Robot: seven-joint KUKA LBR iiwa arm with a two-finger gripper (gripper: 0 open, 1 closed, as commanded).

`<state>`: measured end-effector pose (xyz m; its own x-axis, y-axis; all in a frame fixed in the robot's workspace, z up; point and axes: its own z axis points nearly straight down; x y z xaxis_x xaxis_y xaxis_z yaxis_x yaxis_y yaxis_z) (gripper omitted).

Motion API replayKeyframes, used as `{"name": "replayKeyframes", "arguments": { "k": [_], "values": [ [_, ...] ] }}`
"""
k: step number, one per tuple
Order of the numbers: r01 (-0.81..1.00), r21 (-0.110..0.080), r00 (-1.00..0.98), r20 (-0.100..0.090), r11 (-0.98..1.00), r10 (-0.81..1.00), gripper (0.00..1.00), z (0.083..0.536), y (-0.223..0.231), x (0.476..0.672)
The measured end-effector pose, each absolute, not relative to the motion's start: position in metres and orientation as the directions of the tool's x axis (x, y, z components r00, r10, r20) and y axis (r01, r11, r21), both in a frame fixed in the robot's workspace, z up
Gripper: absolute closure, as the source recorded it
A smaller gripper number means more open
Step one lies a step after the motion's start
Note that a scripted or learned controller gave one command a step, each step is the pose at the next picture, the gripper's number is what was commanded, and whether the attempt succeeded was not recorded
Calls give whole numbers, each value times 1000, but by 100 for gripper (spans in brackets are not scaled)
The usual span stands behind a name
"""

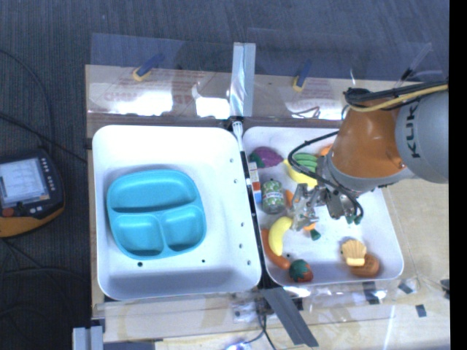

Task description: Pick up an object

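claw [303, 214] low in right bin [387, 235], mid-floor; finger state cannot be told | toy banana [279, 234] just beside it toward near-left corner, untouched | strawberry [300, 270] at near rim | arm [427, 133] reads "KU"

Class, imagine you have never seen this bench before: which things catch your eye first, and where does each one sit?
The bright blue plastic tray with three compartments stands out, lying alone in the left white bin. Next comes the grey arm's orange band, hanging over the right white bin, with the gripper low among small colourful toy foods, near a yellow toy banana.
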<state>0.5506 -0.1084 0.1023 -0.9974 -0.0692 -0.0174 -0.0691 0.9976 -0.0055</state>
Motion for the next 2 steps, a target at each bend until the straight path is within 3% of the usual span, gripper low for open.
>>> {"name": "replayKeyframes", "arguments": {
  "k": [1, 2],
  "values": [
    [-69, -5, -997, -16, 998, -69, 0, 101, -108, 550],
    [-58, -5, -998, -8, 998, -58, 0, 90, -105, 562]
  ]
}}
